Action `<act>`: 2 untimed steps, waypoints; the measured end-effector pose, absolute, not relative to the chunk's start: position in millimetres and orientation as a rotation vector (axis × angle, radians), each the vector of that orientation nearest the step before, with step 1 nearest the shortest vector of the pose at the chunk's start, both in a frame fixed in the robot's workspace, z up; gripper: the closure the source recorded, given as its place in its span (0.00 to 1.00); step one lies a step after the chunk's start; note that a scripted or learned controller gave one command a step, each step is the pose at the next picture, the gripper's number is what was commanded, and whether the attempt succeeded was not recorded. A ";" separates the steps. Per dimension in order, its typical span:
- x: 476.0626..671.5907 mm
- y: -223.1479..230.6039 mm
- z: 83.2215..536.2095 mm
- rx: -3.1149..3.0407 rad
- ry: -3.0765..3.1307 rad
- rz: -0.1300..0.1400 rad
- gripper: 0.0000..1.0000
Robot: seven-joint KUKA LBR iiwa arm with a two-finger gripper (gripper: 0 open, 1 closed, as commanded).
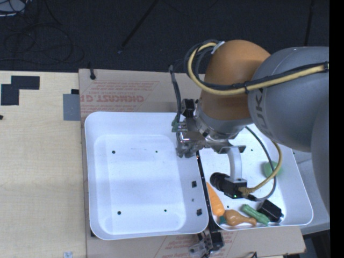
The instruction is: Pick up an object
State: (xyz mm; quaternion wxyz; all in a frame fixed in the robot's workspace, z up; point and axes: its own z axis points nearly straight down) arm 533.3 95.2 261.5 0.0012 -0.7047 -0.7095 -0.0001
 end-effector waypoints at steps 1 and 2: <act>533.4 91.7 259.7 -2.219 -2.220 0.006 0.00; 533.4 91.7 259.7 -2.219 -2.220 0.006 0.00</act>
